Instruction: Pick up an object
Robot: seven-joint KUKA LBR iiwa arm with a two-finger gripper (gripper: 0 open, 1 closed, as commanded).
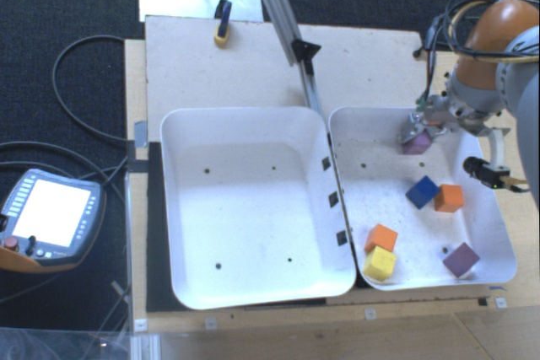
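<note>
In the right bin (498,261) lie several small blocks. A purple block (416,146) sits near the bin's far wall, partly covered by my gripper (418,133), which is down directly over it and touching or nearly touching it. Further forward lie a blue block (422,191) and an orange block (449,198) side by side. Another orange block (381,237) and a yellow block (380,264) touch each other near the front left. A second purple block (461,260) lies at the front right.
The left bin (173,206) stands beside the right one, their rims meeting at the middle. A slanted metal pole (278,4) crosses above the bench's far side. A teach pendant (46,219) lies at the left, off the bench.
</note>
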